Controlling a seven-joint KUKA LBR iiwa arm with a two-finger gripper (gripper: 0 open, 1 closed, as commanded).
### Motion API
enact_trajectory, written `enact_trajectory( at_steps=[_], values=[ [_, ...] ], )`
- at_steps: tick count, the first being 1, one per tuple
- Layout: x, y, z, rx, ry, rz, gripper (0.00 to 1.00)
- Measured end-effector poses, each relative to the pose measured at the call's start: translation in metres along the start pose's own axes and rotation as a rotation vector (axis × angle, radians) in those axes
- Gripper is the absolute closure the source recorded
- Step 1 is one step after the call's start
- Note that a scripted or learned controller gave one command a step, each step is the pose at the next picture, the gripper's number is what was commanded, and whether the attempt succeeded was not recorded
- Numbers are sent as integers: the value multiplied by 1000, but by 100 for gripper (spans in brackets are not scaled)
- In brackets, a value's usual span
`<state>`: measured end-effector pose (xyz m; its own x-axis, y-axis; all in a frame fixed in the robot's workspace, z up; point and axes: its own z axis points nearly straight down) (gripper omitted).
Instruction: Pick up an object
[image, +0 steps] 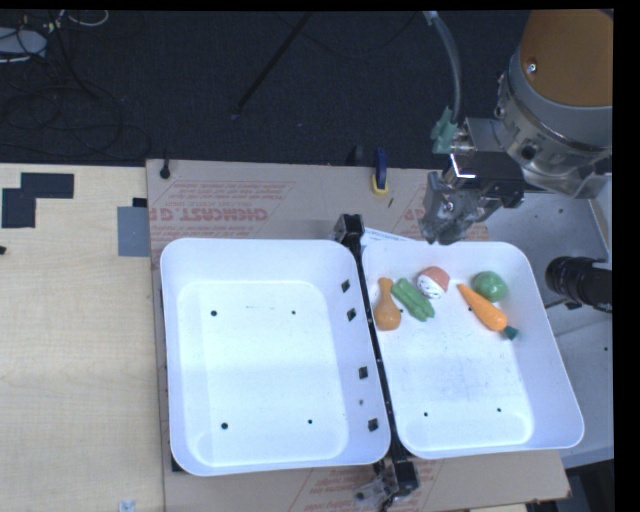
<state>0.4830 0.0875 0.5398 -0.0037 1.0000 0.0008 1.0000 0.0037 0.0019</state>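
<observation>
1. While I watch from above, gripper (443, 232) hangs over the right bin's (545, 300) far rim; can't tell its finger state, holds nothing I can see.
2. Right bin, far half, 5 toys in a row: 1 orange gourd (386, 306), 1 green pod (412, 298), 1 red-white ball (433, 282), 1 carrot (484, 308), 1 green ball (489, 285).
3. Gourd and pod touch.
4. Bins: 2, incl. left bin (180, 330).

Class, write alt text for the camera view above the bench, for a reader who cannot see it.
A grey robot arm's gripper hovers above the far edge of the right white bin, which holds an orange carrot, a green ball, a red-and-white piece, a green pod and a tan drumstick-shaped toy. The left white bin sits beside it.
</observation>
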Motion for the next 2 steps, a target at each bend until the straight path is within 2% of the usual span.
enact_trajectory(
  at_steps=[1, 2],
  values=[
    [0, 5, 58, 11, -3, 3, 100],
    [0, -7, 20, 2, -1, 2, 100]
  ],
)
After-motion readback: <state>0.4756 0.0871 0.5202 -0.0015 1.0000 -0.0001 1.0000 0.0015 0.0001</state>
